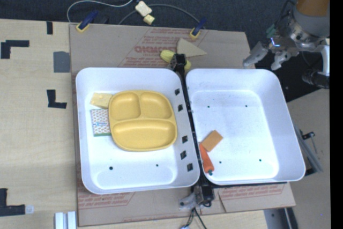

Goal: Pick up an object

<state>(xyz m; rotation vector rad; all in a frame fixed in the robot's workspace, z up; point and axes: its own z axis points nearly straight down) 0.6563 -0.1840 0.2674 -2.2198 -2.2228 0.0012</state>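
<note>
An orange marker (206, 160) was seen in the right bin (278, 115), near its seven o'clock corner, long axis running eleven to five. The hand (266, 58) was held spread, outside the bin's one o'clock corner.

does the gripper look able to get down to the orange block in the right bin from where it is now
Probably yes. The gripper hangs outside the right bin, beyond its far right corner. The orange block lies flat on the bin floor with nothing on top; an orange marker lies close beside it, which could crowd a grasp.
</note>
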